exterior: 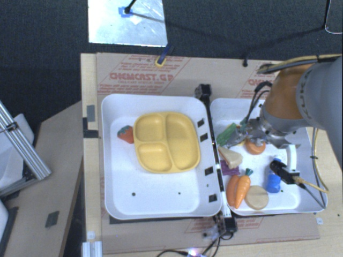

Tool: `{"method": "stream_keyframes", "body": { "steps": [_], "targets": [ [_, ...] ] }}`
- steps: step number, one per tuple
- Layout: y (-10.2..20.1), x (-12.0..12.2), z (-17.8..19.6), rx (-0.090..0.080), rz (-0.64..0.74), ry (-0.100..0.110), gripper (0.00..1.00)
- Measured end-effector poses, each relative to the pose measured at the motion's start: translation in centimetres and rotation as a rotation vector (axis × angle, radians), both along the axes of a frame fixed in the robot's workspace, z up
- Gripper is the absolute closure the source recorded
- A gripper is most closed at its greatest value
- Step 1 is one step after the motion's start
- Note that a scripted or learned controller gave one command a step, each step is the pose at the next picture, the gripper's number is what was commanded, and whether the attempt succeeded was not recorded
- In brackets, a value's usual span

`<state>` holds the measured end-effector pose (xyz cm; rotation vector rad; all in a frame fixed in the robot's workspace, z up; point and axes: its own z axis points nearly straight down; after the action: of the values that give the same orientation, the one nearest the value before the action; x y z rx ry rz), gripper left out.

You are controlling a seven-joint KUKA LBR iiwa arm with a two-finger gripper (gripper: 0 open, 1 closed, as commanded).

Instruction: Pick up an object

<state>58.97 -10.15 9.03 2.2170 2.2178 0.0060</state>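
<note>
The green object [228, 133] lies at the upper left of the right bin [284, 201], close to that bin's left wall. The gripper [242, 134] is at its right end, low over it, and whether the two touch cannot be told. Whether the gripper is released or clenched cannot be told either, since the wrist hides it. Nothing can be seen held in it.

Just right of the gripper sits a round orange piece [255, 146], partly under the wrist. Below the green object is a pale cheese-like wedge [229, 157], and a small purple thing [231, 170] shows at its lower edge. Lower still, a toy carrot [238, 189] with a green top stands nearly upright in the frame, by the bin's lower left corner. A tan disc [256, 197] touches its right side. A blue object [273, 182] lies just up and right of the disc.

The grey arm [300, 98], with its orange band, comes in from the right edge over the bin's upper right.

The left bin [161, 197] holds a yellow divided plate [166, 142] near its middle. A small red and orange toy [126, 134] touches the plate's left rim.

Both bins rest on a printed cardboard sheet [139, 76] on the tabletop [64, 159]. A shiny silver sheet [127, 15] lies on the dark floor at the upper left of the frame.
</note>
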Motion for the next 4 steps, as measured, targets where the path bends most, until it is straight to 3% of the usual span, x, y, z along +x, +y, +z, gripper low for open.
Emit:
{"method": "stream_keyframes", "body": {
  "steps": [1,2,3,4],
  "targets": [
    [-0.3,0.3,1.3,-0.01,-0.001,-0.016,1.0],
    [-0.5,0.3,5.6,0.001,0.002,0.004,1.0],
    [0.4,1.2,11.1,0.001,0.005,-0.001,1.0],
    [0.4,1.3,13.6,0.001,0.005,0.002,1.0]
  ]
}}
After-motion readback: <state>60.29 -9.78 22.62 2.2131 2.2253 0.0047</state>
